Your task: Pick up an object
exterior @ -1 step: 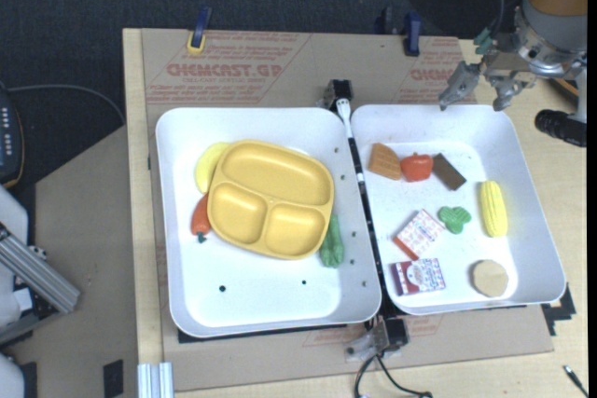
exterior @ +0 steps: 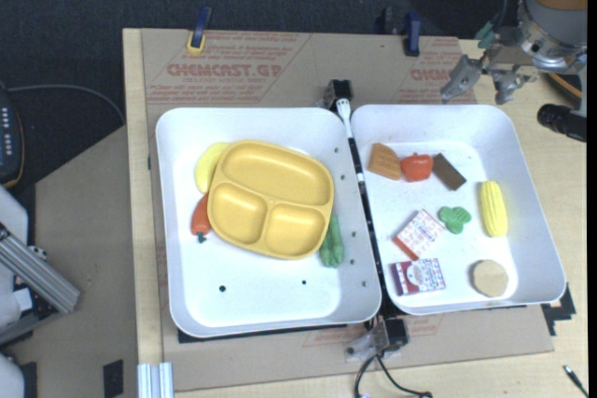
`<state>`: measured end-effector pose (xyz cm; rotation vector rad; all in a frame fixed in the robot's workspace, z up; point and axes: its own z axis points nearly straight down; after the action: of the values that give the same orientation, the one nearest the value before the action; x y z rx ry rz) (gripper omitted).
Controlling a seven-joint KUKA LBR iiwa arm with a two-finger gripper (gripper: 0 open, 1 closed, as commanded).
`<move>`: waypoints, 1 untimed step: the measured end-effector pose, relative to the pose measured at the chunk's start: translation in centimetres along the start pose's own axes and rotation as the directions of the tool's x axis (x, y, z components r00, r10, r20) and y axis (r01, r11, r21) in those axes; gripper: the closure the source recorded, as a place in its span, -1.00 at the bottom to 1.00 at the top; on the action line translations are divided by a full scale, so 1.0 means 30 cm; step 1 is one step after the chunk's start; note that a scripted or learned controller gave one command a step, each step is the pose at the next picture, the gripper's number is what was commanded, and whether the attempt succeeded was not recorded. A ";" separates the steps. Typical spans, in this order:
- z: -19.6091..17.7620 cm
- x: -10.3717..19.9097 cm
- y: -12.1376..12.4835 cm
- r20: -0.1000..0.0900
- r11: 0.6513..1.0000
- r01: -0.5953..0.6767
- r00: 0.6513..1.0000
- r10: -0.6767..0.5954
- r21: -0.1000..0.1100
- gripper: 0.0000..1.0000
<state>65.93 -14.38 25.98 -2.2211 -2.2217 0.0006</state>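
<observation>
- The gripper (exterior: 483, 79) hangs over the desk (exterior: 280, 61) just beyond the far right corner of the right bin (exterior: 532, 200), its two fingers spread apart with nothing between them and touching nothing.
- The right bin holds eight loose things: one tan wedge (exterior: 383, 160), one tomato (exterior: 417, 167) touching it, one brown block (exterior: 449, 171), one corn cob (exterior: 492, 208), one green piece (exterior: 455, 218), one red-and-white packet (exterior: 420, 234), one printed box (exterior: 417, 277), one round biscuit (exterior: 489, 278).
- All eight lie well apart from the gripper.
- The left bin (exterior: 187, 275) holds one yellow tray (exterior: 269, 199) with three compartments.
- Three things poke out from under or beside that tray: one yellow piece (exterior: 207, 165) at its far left, one red-orange piece (exterior: 201, 219) on its left, one green vegetable (exterior: 332, 244) on its right.
- Two bins sit side by side on the desk; two clamps (exterior: 198, 33) grip its far edge.
</observation>
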 end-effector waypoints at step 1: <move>0.147 0.017 0.009 -0.001 1.000 0.001 1.000 -0.001 0.005 -1.00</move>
<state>66.19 -13.86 21.57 -2.2164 -2.2199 0.0048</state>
